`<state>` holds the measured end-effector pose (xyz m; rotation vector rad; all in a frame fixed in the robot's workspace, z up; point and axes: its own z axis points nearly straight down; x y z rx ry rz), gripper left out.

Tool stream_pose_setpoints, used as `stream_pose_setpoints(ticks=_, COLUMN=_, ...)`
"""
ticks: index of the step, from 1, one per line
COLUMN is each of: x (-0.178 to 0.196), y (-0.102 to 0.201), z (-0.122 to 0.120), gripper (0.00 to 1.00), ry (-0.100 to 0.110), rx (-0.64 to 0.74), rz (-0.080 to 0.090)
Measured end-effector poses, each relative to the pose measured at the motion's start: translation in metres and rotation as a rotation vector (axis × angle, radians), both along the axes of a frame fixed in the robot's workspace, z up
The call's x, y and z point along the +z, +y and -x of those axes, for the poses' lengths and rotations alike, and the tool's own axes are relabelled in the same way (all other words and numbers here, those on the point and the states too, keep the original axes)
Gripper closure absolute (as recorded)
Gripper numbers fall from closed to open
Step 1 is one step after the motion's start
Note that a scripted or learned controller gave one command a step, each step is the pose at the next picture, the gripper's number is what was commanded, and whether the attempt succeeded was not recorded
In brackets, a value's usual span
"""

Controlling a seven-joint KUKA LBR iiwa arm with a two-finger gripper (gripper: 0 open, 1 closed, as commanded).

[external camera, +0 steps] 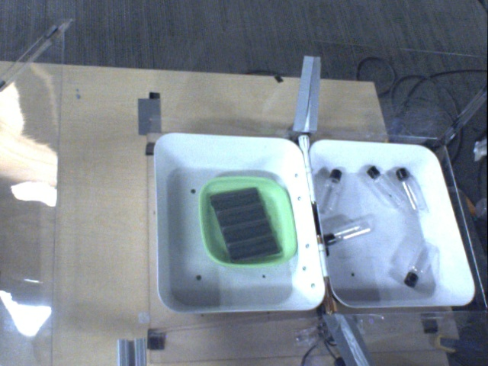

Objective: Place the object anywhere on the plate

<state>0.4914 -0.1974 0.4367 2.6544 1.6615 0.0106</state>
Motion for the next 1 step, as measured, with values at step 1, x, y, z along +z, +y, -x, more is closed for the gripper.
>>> stream_pose_setpoints(ticks=1, x=-0.0003, y=-0.0007, z=0.0023, gripper=0.00, ry=0.001, rx=-0.076, rz=-0.002)
